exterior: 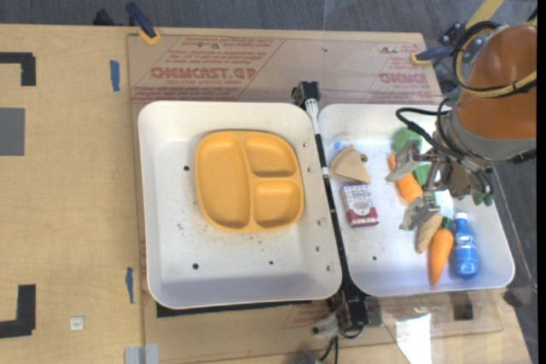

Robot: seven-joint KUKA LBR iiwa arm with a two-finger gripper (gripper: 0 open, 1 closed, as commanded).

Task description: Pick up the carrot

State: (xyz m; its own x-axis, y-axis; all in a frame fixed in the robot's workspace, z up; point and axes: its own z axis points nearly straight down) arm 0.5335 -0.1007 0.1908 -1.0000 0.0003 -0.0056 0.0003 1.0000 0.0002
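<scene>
The gripper [420, 190] is seen low over the right bin [375, 273], its metal fingers [408, 162] spread apart — nothing is visibly clamped between them. An orange piece [410, 186] lies within the spread of the fingers, though contact cannot be confirmed from this slanted view. Just near of the fingertips a tan, bread-like item [426, 233] is found, and touching its right side lies the carrot [440, 252], pointed toward the near edge of the bin. A blue bottle [464, 247] is placed right beside the carrot, on its right. Something green [408, 139] is partly hidden at the far side of the gripper. To the left in the same bin, a small red-and-white carton [360, 205] and a tan wedge [349, 165] are set well apart from the carrot. The arm [502, 85] — grey with its orange band — is seen entering from the right. In the left bin [171, 251] a yellow divided plate [249, 180] is laid.
</scene>
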